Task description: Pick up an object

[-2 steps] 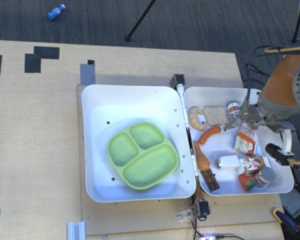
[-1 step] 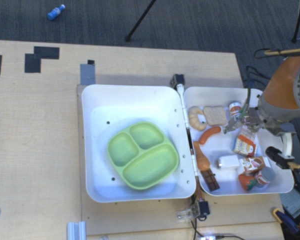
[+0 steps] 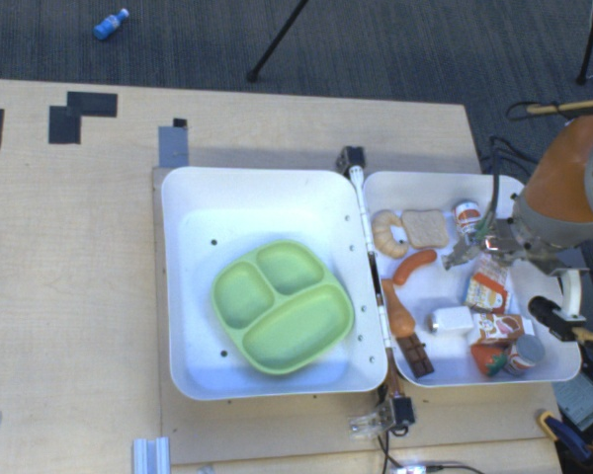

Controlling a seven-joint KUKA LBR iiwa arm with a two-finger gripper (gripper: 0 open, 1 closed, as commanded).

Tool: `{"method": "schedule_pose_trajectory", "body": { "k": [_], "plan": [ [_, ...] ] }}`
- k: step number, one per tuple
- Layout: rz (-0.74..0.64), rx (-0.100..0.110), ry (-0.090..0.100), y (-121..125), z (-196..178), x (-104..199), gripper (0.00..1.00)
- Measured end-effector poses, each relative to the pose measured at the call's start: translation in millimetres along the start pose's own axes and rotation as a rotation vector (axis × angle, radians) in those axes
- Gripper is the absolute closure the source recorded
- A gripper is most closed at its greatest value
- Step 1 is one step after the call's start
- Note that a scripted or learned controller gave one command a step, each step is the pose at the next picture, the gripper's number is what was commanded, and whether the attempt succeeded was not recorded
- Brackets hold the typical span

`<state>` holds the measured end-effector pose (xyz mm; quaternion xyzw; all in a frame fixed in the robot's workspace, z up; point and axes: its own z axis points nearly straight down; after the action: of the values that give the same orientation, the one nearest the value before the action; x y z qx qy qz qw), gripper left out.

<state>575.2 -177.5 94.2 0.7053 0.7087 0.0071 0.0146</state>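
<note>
The right bin (image 3: 445, 182) holds a jumble of toy food: a pale croissant (image 3: 386, 233), a slice of toast (image 3: 426, 227), an orange sausage (image 3: 415, 266), a carrot (image 3: 399, 315), a brown chocolate bar (image 3: 414, 354), a white block (image 3: 453, 319), a small red-and-white can (image 3: 466, 213), an orange-and-white pouch (image 3: 485, 290) and a red strawberry (image 3: 496, 361). My gripper (image 3: 477, 246) hangs low over the bin's right part, just above the pouch and below the can. The arm's grey body with its orange band (image 3: 565, 181) comes in from the right.
The left bin (image 3: 267, 191) carries a green three-compartment plate (image 3: 282, 306). A black clamp (image 3: 352, 157) sits at the top of the seam between the bins. A blue bottle (image 3: 110, 24) lies on the dark floor beyond the bench.
</note>
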Motion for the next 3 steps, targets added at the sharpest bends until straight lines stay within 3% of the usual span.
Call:
{"method": "schedule_pose_trajectory", "body": {
  "k": [1, 2, 3],
  "plan": [
    [0.001, -0.009, -0.007, 3, -13, -3, 1.0],
    [0.0, -0.006, -0.006, 2, -12, -3, 0.0],
    [-0.008, -0.002, 0.005, -42, -2, -26, 0.0]
  ]
}}
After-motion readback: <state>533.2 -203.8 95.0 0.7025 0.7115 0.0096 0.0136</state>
